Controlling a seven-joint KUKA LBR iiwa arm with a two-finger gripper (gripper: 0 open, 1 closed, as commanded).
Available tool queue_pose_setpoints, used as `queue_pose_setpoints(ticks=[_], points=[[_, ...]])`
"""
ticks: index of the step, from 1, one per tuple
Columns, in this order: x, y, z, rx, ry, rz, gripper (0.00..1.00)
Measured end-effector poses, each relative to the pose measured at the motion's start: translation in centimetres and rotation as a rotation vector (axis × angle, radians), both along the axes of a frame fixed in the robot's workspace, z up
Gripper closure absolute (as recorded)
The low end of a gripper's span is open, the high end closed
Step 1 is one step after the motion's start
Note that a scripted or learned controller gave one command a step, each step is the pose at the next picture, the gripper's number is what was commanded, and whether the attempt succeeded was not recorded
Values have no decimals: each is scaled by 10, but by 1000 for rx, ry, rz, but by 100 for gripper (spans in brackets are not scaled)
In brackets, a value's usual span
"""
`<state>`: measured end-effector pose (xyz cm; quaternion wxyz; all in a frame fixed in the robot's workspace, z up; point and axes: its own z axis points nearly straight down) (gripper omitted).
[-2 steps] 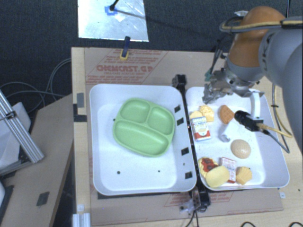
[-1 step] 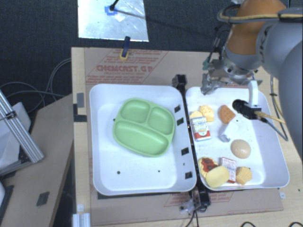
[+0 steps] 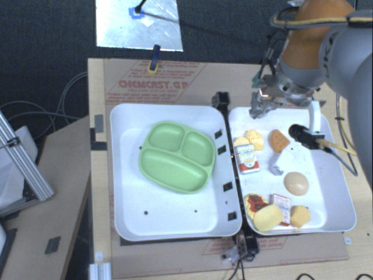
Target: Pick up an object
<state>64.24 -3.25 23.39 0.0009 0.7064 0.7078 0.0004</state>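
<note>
Arm (image 3: 326, 34) over the right bin's (image 3: 338, 182) far edge; green tray (image 3: 178, 156) in the left bin (image 3: 125, 174). Toy foods, likely light, stiff and slick: egg (image 3: 296, 183), lemon (image 3: 267, 217), carton (image 3: 247, 158), bread (image 3: 278, 140). Grasp the bread across its narrow sides; it lies near the claw (image 3: 259, 111), bin-inward. Claw state: cannot tell.

Light green divided tray (image 3: 176, 156) in white left bin (image 3: 125, 174). White right bin (image 3: 338, 206): red-white carton (image 3: 247, 157), orange-brown piece (image 3: 278, 140) at 12 o'clock, beige round (image 3: 296, 184), yellow lump (image 3: 267, 217) at 7 o'clock. Grey arm (image 3: 349, 57), orange band (image 3: 315, 28).
</note>
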Motion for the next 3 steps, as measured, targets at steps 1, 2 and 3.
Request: queue_pose_setpoints(ticks=[1,2,3], points=[[-5,-6,-1,0,0,-2,100],[-6,-3,-19,0,1,2,100],[-3,2,2,1,-2,3,100]])
